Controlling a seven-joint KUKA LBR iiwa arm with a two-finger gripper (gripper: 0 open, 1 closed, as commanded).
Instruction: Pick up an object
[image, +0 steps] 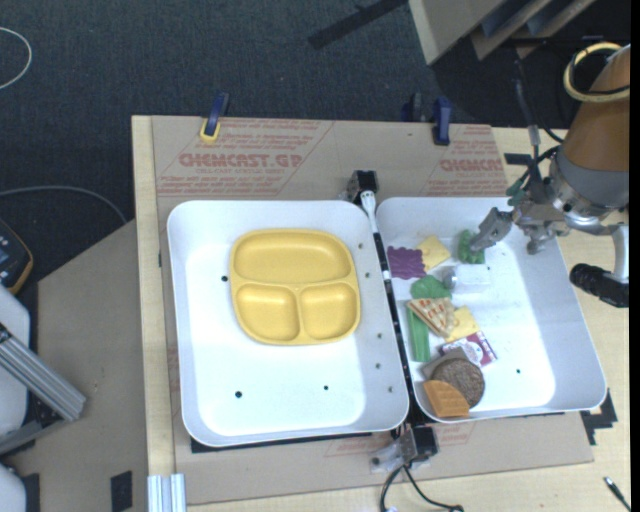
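Brown cookie (461, 378) at front; green toy (470, 246) just beside open jaws (512, 229).

**Bench and what sits on it**

I see a bench (300, 150) topped with a brown board printed with red lettering. Two shallow white bins rest directly on it, side by side and touching along their inner edges. The left bin (200, 400) takes up the middle of the board; the right bin (560, 350) reaches toward the board's right side. A yellow clamp (211, 125) and a blue clamp (441, 118) grip the board's far edge.
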